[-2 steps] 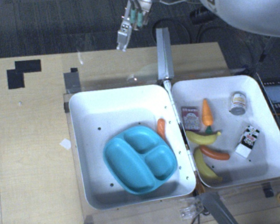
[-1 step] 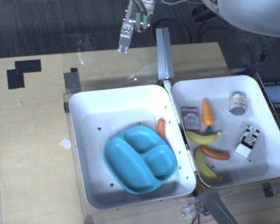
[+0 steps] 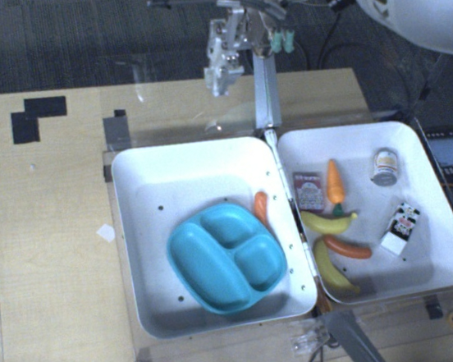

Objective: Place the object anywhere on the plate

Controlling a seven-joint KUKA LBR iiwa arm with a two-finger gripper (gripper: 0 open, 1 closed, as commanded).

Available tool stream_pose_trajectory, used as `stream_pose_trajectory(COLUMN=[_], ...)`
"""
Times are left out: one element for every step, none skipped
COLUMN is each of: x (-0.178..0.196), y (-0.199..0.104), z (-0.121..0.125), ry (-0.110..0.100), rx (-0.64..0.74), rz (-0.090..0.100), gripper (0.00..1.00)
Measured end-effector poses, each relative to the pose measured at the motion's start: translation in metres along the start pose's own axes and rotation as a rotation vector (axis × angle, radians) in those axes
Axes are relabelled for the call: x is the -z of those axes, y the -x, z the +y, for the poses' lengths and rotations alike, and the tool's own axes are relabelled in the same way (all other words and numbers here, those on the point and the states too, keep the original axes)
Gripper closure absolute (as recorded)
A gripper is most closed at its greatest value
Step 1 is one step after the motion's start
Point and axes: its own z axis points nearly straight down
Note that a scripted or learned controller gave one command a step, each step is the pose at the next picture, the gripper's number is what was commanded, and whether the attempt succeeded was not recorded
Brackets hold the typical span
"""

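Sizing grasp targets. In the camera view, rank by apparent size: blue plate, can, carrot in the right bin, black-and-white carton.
Largest to smallest, as they look:
1. blue plate, by far the largest
2. carrot in the right bin, long but thin
3. black-and-white carton and can: too close in apparent size to rank

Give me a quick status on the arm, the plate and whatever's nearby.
Gripper up above the bins' far edge, holding nothing visible. Blue plate in left bin, nothing on it. Small orange piece beside plate's rim.
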Motion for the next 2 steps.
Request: stream_pose_trajectory(x=[0.001,0.0], y=[0.017,0.015], z=[-0.035,-0.061], ry=[0.0,-0.001], rx=[0.123,0.238], rz=[-0.003,-0.001], gripper=[1.0,1.0])
